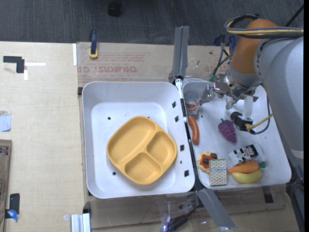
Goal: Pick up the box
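The box (217, 172) is a small flat carton, pale green with a speckled face and a lighter label patch near its top end. It lies flat on the floor of the right bin (277, 144), in the near left corner, close against the bin's front wall. Its long side runs roughly front to back, tilted only slightly. Its upper left corner touches or overlaps a small round pizza toy (206, 159), and a carrot (244, 167) lies just to its right.
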You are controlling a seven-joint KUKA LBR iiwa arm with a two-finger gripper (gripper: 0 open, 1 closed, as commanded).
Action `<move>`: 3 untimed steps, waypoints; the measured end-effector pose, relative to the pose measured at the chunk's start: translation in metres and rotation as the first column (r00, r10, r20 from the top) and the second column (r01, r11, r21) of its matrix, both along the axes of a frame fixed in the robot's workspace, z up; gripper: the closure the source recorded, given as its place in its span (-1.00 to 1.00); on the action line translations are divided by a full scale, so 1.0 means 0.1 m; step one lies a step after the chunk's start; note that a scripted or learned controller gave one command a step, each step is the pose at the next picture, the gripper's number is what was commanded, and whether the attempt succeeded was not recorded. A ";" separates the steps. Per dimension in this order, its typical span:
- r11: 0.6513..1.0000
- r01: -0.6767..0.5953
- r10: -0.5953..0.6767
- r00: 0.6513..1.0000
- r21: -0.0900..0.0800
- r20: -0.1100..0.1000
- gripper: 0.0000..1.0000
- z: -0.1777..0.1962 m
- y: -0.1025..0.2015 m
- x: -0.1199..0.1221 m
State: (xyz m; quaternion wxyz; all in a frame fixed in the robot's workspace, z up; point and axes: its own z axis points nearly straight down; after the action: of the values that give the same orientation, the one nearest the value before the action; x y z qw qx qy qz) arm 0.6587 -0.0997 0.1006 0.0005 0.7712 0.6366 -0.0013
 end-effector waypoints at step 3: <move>0.969 0.247 -0.247 0.969 0.001 -0.001 -1.00 -0.10 -0.12 -0.04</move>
State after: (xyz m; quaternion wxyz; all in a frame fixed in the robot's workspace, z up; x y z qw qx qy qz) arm 0.6551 -0.1118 0.0904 -0.0003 0.8443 0.5359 -0.0015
